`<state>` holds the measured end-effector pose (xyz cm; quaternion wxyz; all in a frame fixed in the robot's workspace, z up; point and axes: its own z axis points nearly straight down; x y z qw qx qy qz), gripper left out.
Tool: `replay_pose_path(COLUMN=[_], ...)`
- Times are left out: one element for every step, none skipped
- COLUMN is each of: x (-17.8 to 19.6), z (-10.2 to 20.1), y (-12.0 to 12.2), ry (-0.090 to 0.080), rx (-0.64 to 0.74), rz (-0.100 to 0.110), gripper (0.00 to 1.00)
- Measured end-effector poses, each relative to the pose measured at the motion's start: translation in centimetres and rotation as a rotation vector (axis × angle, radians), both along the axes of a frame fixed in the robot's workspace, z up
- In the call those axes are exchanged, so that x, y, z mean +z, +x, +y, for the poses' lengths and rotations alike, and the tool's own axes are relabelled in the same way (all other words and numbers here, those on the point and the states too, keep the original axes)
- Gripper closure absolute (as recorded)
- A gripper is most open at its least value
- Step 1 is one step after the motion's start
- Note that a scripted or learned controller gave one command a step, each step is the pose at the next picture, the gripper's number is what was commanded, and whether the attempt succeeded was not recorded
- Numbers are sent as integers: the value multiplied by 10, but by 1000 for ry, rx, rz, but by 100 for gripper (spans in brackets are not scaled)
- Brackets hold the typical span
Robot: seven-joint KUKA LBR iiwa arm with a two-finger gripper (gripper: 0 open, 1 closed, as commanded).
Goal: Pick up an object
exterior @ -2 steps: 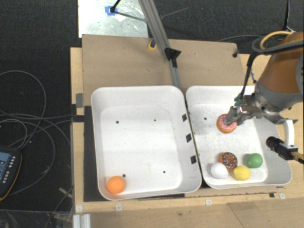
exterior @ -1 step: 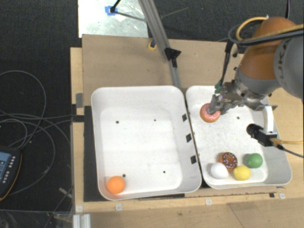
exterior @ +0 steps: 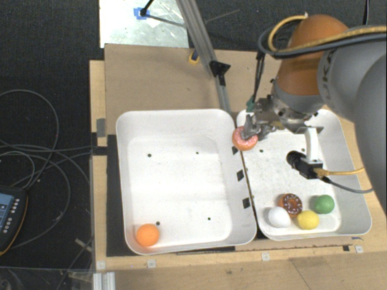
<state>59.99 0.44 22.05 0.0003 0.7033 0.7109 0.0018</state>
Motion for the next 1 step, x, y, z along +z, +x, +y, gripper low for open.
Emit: replay_pose_path(x=[-6], z=[50], y=[26], ry=[0], rx=[-1], rz=[0], gripper=[100])
